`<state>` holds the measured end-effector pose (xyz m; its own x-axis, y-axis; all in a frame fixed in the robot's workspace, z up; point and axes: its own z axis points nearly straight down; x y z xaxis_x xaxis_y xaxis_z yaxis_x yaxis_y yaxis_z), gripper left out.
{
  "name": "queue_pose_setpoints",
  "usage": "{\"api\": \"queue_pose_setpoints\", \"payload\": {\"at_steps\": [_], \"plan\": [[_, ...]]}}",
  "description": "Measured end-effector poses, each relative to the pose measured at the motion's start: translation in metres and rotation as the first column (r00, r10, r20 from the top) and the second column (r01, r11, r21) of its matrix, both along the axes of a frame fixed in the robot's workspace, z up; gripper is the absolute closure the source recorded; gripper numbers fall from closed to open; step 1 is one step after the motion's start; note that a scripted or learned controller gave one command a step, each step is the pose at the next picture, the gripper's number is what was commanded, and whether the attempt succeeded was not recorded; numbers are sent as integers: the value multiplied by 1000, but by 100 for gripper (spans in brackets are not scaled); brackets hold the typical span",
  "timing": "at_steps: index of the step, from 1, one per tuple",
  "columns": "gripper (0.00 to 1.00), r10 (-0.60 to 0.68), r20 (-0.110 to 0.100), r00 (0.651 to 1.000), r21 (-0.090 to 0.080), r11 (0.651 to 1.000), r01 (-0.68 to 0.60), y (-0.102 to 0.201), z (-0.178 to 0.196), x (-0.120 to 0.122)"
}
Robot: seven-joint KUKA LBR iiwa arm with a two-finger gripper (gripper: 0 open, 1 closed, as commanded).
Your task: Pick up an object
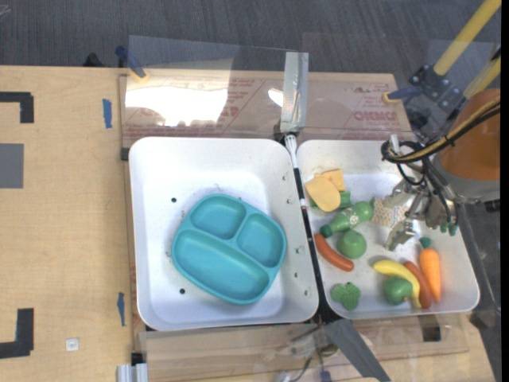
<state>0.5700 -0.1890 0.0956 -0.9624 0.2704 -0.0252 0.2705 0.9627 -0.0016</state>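
Beside pincer (406,231), upright carrot (430,270)

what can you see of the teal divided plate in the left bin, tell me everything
The teal divided plate looks like smooth moulded plastic with rounded corners and a raised rim. Ridges split it into three compartments: two smaller ones toward the far side and one long one nearer the camera. All three hold nothing. It lies flat and right side up on the floor of the left white bin, turned at a slant to the bin's walls, roughly central. Nothing else touches it.
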Motion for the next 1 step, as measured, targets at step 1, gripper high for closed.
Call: {"api": "queue_pose_setpoints", "payload": {"at_steps": [1], "plan": [[0,-123,8,992,5,992,123,69,1,20]]}}
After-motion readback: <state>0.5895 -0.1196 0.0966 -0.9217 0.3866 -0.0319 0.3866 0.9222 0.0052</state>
